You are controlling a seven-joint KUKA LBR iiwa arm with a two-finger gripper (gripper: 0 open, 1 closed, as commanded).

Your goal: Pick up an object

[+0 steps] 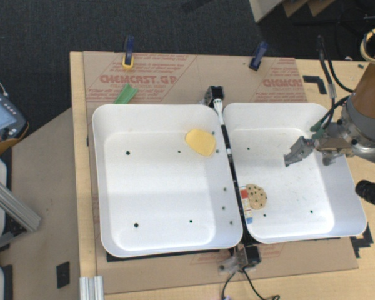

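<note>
Lying nearest the camera in the right-hand shallow white bin (pixel 337 224), a round tan cookie-like disc with dark spots (pixel 256 196) sits close to the black divider between the bins, with a small red-and-white scrap (pixel 245 202) touching its left edge. Farther back over the same bin hangs the grey two-finger gripper (pixel 298 152), nothing between its fingers; its spread I cannot tell. Beyond, a pale yellow soft lump (pixel 201 142) rests in the left-hand white bin (pixel 112 186) near its far right corner.

Cardboard-topped bench (pixel 194 74) bears two white bins (pixel 156 230).
</note>
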